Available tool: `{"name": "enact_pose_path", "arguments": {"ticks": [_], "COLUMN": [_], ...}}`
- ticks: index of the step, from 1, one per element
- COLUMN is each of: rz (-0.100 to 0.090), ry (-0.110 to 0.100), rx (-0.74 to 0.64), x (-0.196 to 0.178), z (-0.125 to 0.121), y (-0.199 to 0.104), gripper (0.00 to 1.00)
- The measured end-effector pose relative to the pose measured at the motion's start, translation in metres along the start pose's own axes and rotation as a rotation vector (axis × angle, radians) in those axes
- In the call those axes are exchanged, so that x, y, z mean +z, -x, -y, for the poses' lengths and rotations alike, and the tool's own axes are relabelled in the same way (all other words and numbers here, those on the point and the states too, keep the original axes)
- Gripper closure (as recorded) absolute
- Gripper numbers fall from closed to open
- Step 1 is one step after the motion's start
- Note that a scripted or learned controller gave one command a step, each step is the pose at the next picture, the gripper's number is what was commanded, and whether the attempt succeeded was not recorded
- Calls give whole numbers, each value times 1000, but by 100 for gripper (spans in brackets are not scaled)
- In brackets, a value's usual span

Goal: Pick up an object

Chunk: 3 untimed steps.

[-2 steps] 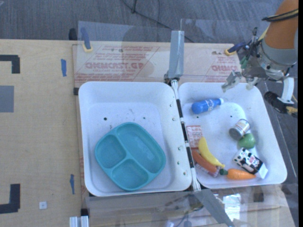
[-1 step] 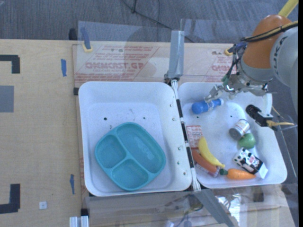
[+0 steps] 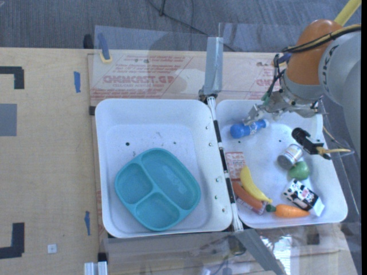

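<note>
Gripper (image 3: 256, 117) low in rt bin (image 3: 338, 211), by blue toy (image 3: 246, 128); open/closed unclear.

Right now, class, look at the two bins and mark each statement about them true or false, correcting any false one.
1. The teal tray lies in the left bin. True.
2. The banana lies in the left bin. False: it lies in the right bin.
3. The end effector is by the blue object. True.
4. The carrot lies at the right bin's far edge. False: it lies near the front edge.
5. The can lies beside a green object. True.
</note>
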<state>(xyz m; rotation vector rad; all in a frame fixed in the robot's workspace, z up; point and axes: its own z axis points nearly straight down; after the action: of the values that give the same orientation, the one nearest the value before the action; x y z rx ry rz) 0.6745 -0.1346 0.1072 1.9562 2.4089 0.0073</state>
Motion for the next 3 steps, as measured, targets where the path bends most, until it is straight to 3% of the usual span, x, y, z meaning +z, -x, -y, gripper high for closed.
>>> {"name": "enact_pose_path", "arguments": {"ticks": [2, 3], "rz": [2, -7], "ry": [-1, 12], "rx": [-27, -38], "x": [0, -2], "z": [-1, 24], "y": [-8, -16], "gripper": [0, 0]}}
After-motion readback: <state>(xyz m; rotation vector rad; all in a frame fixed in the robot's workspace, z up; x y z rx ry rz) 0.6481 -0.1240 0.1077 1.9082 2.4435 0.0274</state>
